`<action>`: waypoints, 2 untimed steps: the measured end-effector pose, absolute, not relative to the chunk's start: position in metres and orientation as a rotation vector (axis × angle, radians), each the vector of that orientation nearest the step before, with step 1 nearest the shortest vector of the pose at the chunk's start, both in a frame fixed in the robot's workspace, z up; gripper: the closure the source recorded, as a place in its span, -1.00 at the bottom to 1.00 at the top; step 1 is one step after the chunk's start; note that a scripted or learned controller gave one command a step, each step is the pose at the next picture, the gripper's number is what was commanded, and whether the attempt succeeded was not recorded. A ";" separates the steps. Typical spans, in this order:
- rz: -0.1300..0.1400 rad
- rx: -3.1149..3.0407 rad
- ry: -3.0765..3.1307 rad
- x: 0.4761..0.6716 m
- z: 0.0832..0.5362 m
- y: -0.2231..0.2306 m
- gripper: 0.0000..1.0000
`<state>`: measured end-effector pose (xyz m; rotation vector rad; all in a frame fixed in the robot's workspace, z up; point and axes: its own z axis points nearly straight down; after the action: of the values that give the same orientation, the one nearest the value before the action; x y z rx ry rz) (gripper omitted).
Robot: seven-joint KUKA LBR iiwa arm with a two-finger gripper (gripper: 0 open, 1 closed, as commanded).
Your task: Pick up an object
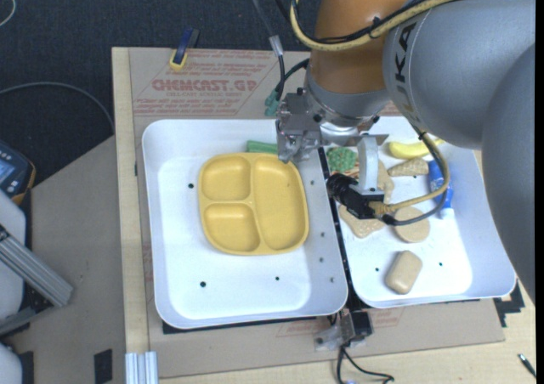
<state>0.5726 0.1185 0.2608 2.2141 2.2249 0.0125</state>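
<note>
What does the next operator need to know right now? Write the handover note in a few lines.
Gripper: low over the left bin's back right corner, near the divide; finger state cannot be told, nothing seen held.
Left bin: yellow divided plate in the middle, a green item behind it beside the gripper.
Right bin: banana, blue item, tan block, flat tan pieces, partly under the arm.
Done: no pick visible.
Left: grasp and lift one object.
</note>
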 end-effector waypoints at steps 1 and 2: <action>0.016 2.213 2.226 0.506 0.356 0.137 1.00; 0.009 2.215 2.225 0.479 0.393 0.159 1.00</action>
<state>0.4789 0.1585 0.3927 2.2154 2.2254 0.0093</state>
